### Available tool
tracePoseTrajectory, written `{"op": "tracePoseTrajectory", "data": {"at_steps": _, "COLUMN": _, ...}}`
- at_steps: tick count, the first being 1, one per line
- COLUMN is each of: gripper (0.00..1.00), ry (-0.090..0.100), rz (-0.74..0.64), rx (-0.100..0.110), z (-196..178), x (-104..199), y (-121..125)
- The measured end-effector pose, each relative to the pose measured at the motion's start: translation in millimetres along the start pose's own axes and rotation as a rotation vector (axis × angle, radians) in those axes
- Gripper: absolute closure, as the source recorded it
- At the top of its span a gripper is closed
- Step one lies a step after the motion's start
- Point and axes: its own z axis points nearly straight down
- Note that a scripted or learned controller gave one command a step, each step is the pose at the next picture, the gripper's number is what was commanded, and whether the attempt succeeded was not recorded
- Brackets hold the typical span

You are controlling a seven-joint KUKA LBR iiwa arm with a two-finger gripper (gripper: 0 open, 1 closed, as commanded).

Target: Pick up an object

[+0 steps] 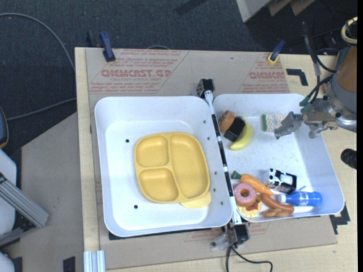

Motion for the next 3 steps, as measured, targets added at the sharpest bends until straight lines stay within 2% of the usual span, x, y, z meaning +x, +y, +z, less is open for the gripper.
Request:
{"op": "tracePoseTrajectory", "data": {"at_steps": 1, "gripper": 0.00, "ry": 0.001, "rz": -0.001, "rx": 0.002, "z": 54.0, "x": 42.0, "y": 5.3}}
{"op": "tracePoseTrajectory", "data": {"at_steps": 2, "gripper": 0.00, "ry": 0.000, "rz": -0.001, "rx": -0.002, "z": 71.1, "x": 54.8, "y": 83.9}}
{"op": "tracePoseTrajectory", "data": {"at_steps": 3, "gripper": 0.00, "ry": 0.001, "rz": 0.000, "rx": 0.002, "z": 154.7, "x": 32.2, "y": 61.2}}
